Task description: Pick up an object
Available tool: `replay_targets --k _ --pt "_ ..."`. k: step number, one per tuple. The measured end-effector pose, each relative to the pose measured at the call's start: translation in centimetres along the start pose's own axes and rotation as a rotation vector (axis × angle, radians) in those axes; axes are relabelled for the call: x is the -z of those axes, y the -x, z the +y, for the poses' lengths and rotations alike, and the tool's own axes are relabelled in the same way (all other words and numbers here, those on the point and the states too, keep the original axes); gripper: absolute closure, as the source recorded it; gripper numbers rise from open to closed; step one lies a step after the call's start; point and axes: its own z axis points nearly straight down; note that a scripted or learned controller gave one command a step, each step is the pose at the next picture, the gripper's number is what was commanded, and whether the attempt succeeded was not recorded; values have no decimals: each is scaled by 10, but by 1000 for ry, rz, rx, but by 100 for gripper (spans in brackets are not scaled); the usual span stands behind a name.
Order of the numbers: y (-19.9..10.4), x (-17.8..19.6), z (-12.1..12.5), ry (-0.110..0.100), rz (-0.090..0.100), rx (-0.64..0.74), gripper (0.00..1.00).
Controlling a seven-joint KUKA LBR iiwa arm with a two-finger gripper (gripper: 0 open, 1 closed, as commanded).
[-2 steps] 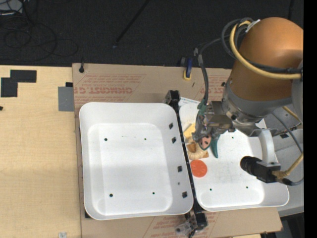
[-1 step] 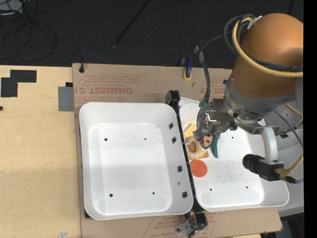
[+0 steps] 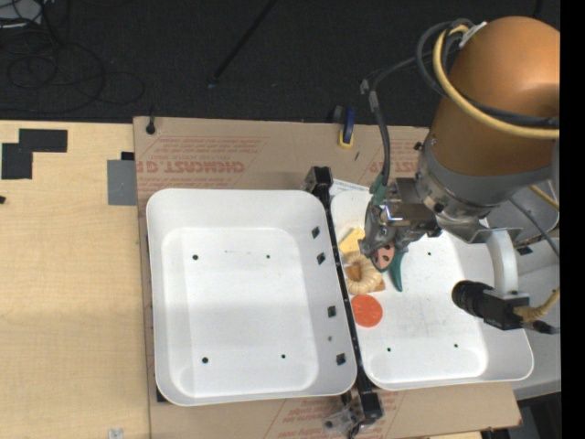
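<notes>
My gripper (image 3: pixel 378 242) hangs low over the left part of the right bin (image 3: pixel 457 355), right above a small cluster of objects. A yellow wedge (image 3: pixel 348 241) lies just to its left by the bin's wall. A tan, lumpy ring-like piece (image 3: pixel 363 276) sits directly below the gripper's tip. A green pointed item (image 3: pixel 396 271) and a small pinkish piece (image 3: pixel 382 255) lie right at the tip, partly hidden by it. Further toward the front lies an orange-red disc (image 3: pixel 367 312). Whether anything is between the fingers is hidden from this angle.
The left bin (image 3: pixel 164 245) stands beside the right one, with a black divider with clips (image 3: pixel 331 273) between them. The arm's large orange-banded body (image 3: pixel 494 108) overhangs the right bin's far right. The bench's wooden top (image 3: pixel 64 291) extends left.
</notes>
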Motion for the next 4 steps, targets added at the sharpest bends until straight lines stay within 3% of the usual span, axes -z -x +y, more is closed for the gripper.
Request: replay_targets --k 3,4 --pt "-1 27 0 -11 -3 31 100" --pt "-13 -76 -19 -2 2 -12 100"
